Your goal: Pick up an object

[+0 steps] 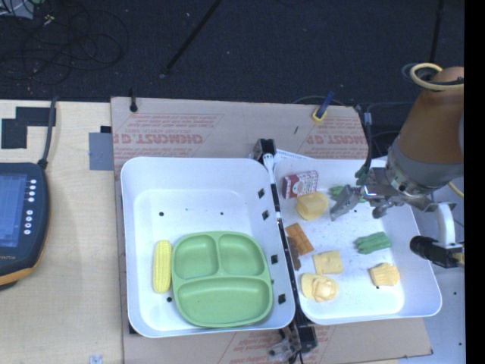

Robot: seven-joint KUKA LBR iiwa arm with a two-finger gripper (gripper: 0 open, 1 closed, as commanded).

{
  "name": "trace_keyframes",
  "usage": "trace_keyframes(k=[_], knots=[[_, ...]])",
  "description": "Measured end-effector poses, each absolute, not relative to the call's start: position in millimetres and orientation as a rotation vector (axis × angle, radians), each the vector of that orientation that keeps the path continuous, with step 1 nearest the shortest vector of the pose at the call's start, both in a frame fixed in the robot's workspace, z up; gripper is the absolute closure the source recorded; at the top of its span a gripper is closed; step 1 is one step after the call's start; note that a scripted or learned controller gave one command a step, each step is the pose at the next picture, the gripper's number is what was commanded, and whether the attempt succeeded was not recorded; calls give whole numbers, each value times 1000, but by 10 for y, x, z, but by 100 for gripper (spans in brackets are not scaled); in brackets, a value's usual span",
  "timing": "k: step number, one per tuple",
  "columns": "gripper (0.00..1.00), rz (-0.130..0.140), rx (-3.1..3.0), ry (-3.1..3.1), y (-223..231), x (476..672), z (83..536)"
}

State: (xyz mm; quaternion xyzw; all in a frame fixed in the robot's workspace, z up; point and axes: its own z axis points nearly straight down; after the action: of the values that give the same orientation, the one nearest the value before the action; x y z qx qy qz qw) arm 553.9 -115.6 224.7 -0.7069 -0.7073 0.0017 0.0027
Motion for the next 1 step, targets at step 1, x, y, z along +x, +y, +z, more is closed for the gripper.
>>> trace_keyframes(k=[1], knots=[[0, 11, -2212, -2214, -1148, 5259, 1256]])
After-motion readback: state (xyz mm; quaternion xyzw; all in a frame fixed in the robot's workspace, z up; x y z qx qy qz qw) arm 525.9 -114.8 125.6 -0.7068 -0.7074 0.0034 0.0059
